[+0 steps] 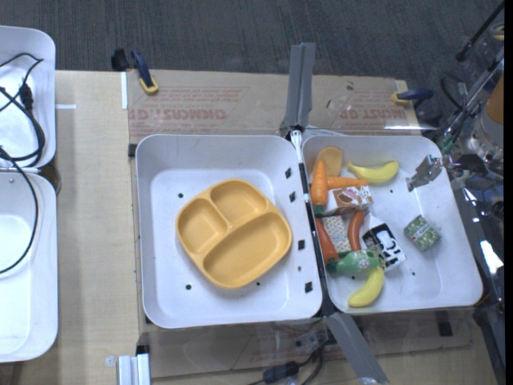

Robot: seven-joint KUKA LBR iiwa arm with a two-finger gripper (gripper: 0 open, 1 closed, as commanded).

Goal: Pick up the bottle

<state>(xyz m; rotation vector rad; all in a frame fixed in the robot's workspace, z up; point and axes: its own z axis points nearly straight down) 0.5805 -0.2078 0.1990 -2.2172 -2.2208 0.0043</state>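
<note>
Camera view: wooden bench [88, 215] on dark carpet [240, 14]; jaws [423, 173] state unclear, above right bin [457, 247].

— What's the bench [88, 215] like?

— Pale wood, running across the middle of the frame. A sheet of brown cardboard [240, 103] with red print lies flat on it, toward the top.

— And on top of that?

— Two shallow white bins touching side by side: the left bin [156, 239] at centre, the right bin [449, 271] at right of centre. A grey bar [300, 87] runs up from the seam between them.

— Anything at the edges?

— A blue and yellow clamp [140, 69] at the cardboard's upper left corner, another clamp [413, 96] at its upper right.
</note>
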